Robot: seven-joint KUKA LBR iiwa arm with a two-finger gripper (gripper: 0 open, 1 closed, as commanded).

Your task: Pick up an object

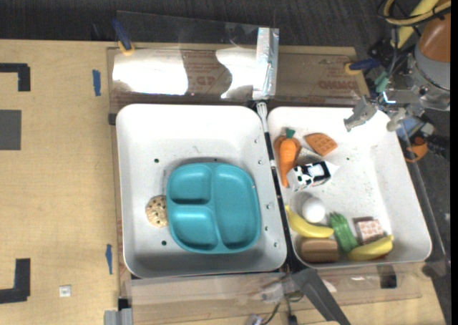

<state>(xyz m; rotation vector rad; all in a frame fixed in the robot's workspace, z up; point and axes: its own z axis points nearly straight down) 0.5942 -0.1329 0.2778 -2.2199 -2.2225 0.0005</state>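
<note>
Camera view: end effector [373, 110] hangs above the right bin [408, 187] at its 1 o'clock corner, fingers spread, nothing between them. Carrot [287, 156], banana [308, 224] and egg [313, 210] lie in that bin, toward 8 o'clock. Judged: pick not yet begun; descent, grasp and lift all remain.

text | cardboard strip [336, 73] behind bins | printed, too blurred to read
</note>
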